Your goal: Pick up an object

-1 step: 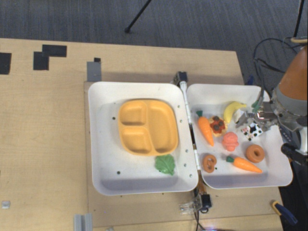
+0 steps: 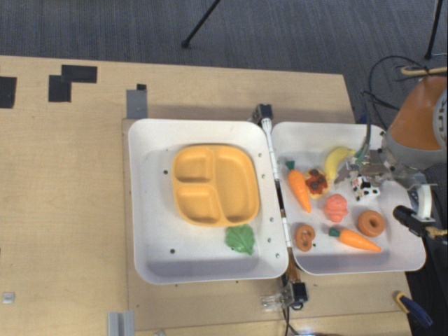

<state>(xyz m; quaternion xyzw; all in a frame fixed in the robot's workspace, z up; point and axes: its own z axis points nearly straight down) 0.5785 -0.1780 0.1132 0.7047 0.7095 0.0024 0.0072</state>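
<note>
My arm [image 2: 420,121] reaches in from the right, and my wrist hangs low over the far right part of the right bin [image 2: 402,263], because that bin holds nearly every loose thing worth taking. My jaws are down among the metal of the wrist, just above the small black-and-white toy [image 2: 365,188] and just beside the banana [image 2: 337,161]. From this slanted view I cannot tell whether they stand apart or together, and nothing visibly sits between them, so I judge that I hold nothing yet. The toy looks like my nearest candidate. It stands a little apart from its neighbours, with the pink rounded piece [image 2: 336,206] to one side and the doughnut [image 2: 371,223] nearer the front, which gives room to close on it without pushing something else. The rest is more crowded: a short carrot [image 2: 299,190] lies touching or nearly touching a dark red piece [image 2: 317,181], a brown ring [image 2: 305,236] lies by the dividing wall, and a longer carrot [image 2: 355,240] lies flat along the front. The left bin [image 2: 148,187] carries a yellow divided plate [image 2: 213,185] with a green leaf [image 2: 241,239] at its edge. Both are flat and poor to pinch, which is why I judge this side of the bench [image 2: 63,187] the better bet. The risk is the toy's small, uneven shape: it may tip or slip aside as I close.
</note>
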